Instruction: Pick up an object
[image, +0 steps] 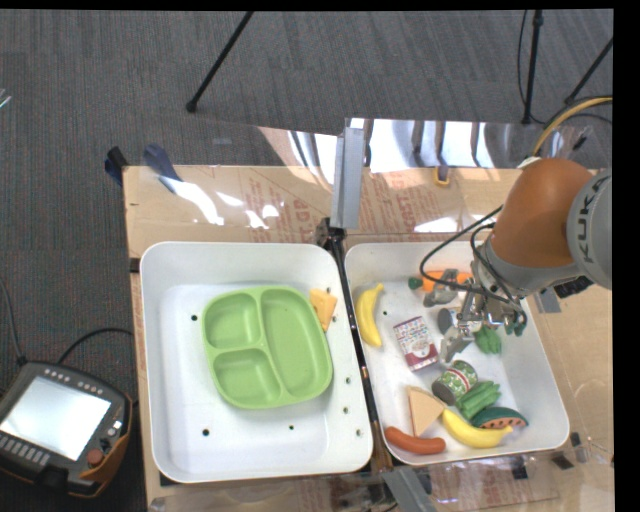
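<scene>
We see the arm (545, 215) reaching in from the right over the right bin (556, 400), with the gripper (462, 335) lowered toward the bin's centre. We read its two fingers as spread apart, with nothing between them; no object is held, so the pick is not yet done.

Candidate objects lie around the gripper:

- a small pink carton (413, 342), just left of the fingers;
- a green can (455, 381), just near of them;
- a banana (371, 313) at the left side of the bin;
- an orange piece (438, 281) at the far side, partly under the wrist cables;
- a cheese wedge (423, 409), a sausage (415, 441), a watermelon slice (500, 418) and a second banana (474, 431) along the near edge.

The left bin (170, 290) bears a green divided plate (267, 346), with a yellow wedge (323, 304) touching its far right corner.

We judge the task to be in its approach stage. Closing on an object and lifting it remain. We cannot tell which object is the target.
</scene>
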